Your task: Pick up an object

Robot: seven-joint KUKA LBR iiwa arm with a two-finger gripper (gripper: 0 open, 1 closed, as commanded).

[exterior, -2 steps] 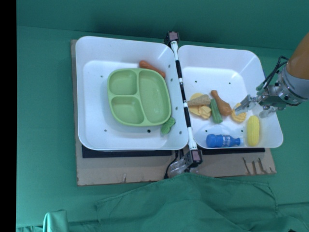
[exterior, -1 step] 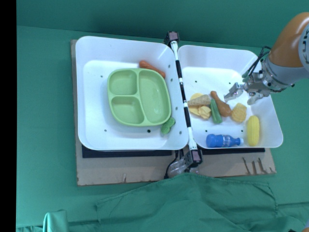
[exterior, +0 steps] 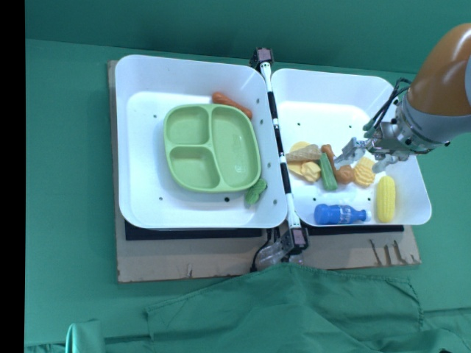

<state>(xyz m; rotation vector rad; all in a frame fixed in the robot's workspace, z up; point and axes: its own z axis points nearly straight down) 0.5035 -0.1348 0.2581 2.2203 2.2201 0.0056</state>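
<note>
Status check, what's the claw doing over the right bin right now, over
Claw open, low over right bin. Nothing between its fingers. Nearest: orange ridged piece, corn cob. Toy food crowded beside it.

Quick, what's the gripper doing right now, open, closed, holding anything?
Gripper: open, holding nothing, above the toy food in the right bin.

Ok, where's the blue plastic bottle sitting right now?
In the camera view, the blue plastic bottle lies on its side near the front edge of the right white bin, just left of the yellow corn cob.
</note>
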